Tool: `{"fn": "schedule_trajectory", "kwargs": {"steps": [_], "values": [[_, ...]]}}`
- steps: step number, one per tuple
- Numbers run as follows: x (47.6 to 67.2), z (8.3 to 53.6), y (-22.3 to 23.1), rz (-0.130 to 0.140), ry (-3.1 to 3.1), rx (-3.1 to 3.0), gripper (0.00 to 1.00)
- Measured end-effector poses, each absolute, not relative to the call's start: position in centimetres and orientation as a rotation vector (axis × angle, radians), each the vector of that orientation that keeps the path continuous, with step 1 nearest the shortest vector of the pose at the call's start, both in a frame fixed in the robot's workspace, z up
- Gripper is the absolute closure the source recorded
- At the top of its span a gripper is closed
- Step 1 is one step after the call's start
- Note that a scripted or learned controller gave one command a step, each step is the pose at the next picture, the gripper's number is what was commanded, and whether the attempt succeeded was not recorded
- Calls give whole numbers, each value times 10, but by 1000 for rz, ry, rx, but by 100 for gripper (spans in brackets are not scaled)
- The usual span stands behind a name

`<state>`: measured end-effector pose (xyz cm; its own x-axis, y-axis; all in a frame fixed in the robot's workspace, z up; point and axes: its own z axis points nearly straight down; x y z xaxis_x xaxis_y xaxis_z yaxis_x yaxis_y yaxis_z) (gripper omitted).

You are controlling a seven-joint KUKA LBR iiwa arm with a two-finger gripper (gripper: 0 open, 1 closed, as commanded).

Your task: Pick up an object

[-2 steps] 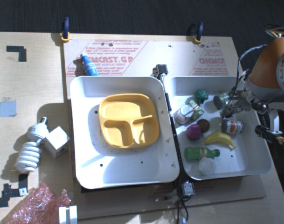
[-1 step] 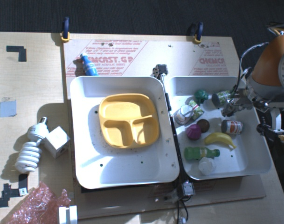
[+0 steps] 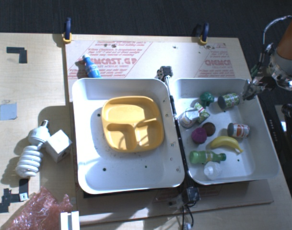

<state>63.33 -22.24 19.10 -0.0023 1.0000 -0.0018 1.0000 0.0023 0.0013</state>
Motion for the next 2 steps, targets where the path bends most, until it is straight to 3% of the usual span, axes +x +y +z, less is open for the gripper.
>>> {"fn": "schedule_trajectory", "kwargs": {"steps": [1, 2], "values": [[633, 191, -222, 0, 2223, 2217, 0], [659, 113, -220, 2, 2229, 2219, 0]]}}
